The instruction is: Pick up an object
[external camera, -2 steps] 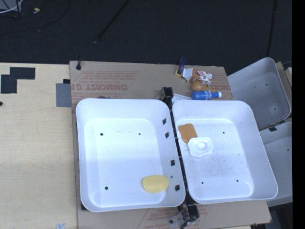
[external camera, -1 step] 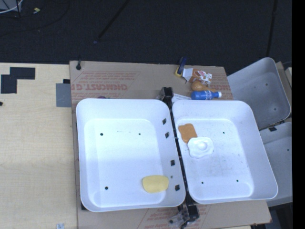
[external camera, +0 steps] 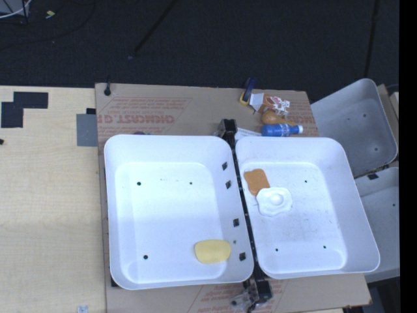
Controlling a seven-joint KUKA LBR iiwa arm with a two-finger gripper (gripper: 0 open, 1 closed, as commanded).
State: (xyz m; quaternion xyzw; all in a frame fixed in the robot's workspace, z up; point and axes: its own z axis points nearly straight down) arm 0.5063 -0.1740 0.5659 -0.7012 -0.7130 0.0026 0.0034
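Note:
A pale yellow flat piece (external camera: 212, 251) lies near the front right corner of the left bin (external camera: 120, 175). In the right bin (external camera: 352, 194), an orange-brown slice (external camera: 257, 180) sits close to the left wall, and a white fried-egg shape (external camera: 274, 201) lies just below it, touching its corner.
Behind the right bin, on the cardboard board (external camera: 163, 113), lie a blue bottle (external camera: 281, 130), a small brown and red packet item (external camera: 273, 106) and a blue-yellow clip (external camera: 247, 92). A grey metal plate (external camera: 355, 119) stands at the right. Wooden bench surface (external camera: 45, 201) spreads left.

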